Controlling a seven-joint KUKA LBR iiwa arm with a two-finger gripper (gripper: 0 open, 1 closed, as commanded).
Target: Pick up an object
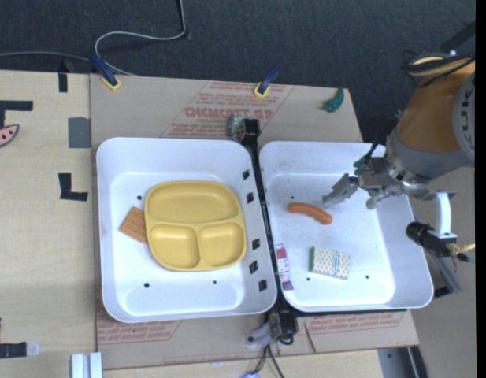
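In the right bin (400, 286) an orange sausage-shaped toy (309, 212) lies near the middle. A small patterned packet (330, 263) sits closer to the front. My gripper (350, 198) hangs over the right part of this bin, just right of the sausage and a little above it. Its fingers are spread open, one finger (337, 193) pointing down-left toward the sausage, and nothing is between them. The left bin (116, 290) holds a yellow divided plate (197, 224) with a brown wafer-like piece (135, 224) tucked against its left edge.
The two bins meet at a black-clipped seam (257, 211). A small label strip (281, 264) lies at the right bin's left wall. The arm's orange band (432, 113) and a white bracket (441, 227) hang over the bin's right rim. Cardboard (219, 109) underlies the bins.
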